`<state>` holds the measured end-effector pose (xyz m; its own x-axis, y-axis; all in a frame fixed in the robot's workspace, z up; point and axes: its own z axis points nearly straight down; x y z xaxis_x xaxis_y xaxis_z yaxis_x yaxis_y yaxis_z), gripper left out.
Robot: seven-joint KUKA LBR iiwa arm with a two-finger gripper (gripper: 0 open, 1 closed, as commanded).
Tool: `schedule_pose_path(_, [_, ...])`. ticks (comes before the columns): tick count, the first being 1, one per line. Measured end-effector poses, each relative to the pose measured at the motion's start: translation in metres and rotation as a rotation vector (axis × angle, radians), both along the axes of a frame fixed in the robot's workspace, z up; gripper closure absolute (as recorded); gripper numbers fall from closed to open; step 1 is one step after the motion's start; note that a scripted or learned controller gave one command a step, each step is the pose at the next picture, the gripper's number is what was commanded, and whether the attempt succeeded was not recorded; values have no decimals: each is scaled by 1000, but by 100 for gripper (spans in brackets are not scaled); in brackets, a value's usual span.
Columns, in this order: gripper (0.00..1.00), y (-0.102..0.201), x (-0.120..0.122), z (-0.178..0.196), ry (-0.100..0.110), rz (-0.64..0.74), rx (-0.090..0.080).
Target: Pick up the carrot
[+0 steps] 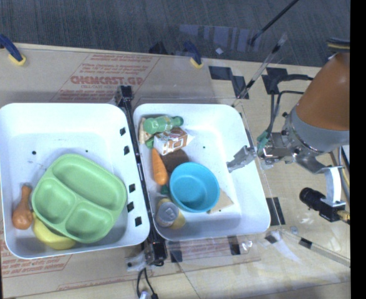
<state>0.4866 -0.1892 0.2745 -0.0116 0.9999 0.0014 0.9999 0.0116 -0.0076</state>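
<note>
At the far left, the left bin (8,123) is seen to hold a brown drumstick-shaped toy (22,209) against its left wall. Just beside it, a green divided plate (78,196) lies tilted over a yellow object (50,237), of which only the lower edge can be made out. A black clip (126,94) is set at the top of the seam between the bins.

In the right bin (232,126), a green bottle-like item (159,125) is found near the top left corner, with a small carton (170,141) just below it. The carrot (159,166) is laid lengthwise close to the bin's left wall, below the carton and touching the left rim of a blue bowl (194,186). A silver can (167,213) is placed below the carrot, near the bowl's lower left.

Further right, the gripper (240,159) is positioned over the bin's right edge, well apart from the carrot. Nothing is held in it; how wide it is set cannot be told. The arm (323,111) is seen at the far right.
</note>
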Motion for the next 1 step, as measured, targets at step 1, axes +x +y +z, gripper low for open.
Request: schedule_pose_path(1, [0, 60, -11, -80, 6, 57, 2])
